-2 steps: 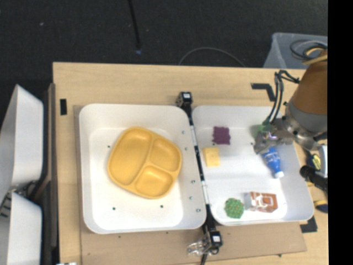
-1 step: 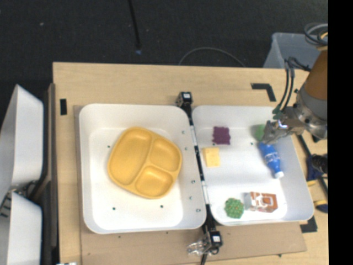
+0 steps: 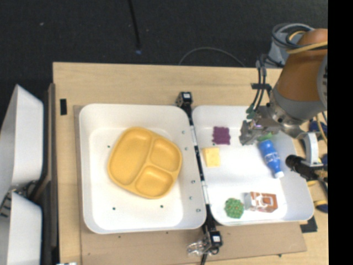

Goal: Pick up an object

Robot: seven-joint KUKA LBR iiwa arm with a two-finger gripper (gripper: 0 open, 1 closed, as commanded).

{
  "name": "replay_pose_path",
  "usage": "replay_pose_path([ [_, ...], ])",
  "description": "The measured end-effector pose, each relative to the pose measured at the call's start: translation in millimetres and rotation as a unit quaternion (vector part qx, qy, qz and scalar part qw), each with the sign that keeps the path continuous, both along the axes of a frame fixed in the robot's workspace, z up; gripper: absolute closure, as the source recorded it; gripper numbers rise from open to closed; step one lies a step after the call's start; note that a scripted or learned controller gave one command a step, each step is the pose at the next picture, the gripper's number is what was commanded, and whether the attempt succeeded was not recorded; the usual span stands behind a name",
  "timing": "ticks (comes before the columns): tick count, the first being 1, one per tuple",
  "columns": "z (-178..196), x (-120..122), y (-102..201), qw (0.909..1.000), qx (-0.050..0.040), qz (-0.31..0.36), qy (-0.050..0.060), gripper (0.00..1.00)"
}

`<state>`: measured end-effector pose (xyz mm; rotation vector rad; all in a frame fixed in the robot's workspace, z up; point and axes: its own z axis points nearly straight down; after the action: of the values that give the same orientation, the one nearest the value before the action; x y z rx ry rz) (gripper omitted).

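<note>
End effector (image 3: 251,132) hangs just left of blue bottle (image 3: 270,157); bottle's long axis runs far-to-near; finger state can't tell

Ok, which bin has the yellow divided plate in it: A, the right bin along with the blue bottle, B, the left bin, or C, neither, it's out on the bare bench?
B. The yellow divided plate lies alone in the left bin, while the blue bottle sits in the right bin near the hand.
</note>
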<state>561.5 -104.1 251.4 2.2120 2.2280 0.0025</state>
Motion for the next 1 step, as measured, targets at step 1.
replay_pose_path([
  [1,5.9,-3.1,59.9,1.0000,0.0013,0.001,0.001,1.00],
])
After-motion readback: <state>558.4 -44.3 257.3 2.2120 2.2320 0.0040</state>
